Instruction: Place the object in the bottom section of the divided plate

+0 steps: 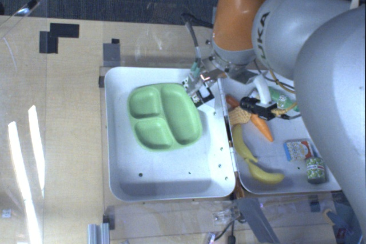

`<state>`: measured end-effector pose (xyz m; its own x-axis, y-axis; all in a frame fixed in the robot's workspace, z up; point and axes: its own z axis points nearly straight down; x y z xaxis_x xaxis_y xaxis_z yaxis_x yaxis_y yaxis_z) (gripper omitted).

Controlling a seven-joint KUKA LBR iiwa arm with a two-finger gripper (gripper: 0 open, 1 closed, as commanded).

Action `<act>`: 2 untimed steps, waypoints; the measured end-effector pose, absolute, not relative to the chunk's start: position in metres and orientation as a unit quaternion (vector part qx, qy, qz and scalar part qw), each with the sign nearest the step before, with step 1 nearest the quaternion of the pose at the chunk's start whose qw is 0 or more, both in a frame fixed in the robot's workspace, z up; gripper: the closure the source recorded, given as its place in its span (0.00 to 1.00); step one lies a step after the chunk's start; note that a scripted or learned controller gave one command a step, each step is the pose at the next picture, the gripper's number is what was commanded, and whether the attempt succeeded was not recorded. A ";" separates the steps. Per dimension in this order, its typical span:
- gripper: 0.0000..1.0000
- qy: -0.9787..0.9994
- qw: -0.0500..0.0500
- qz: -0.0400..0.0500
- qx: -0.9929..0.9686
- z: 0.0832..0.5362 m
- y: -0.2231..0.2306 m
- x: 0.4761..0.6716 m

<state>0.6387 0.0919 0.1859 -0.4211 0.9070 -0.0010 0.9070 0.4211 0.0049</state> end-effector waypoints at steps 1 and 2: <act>0.00 0.843 0.002 0.002 0.538 0.186 0.092 0.639; 1.00 0.844 0.005 0.005 0.536 0.199 0.093 0.641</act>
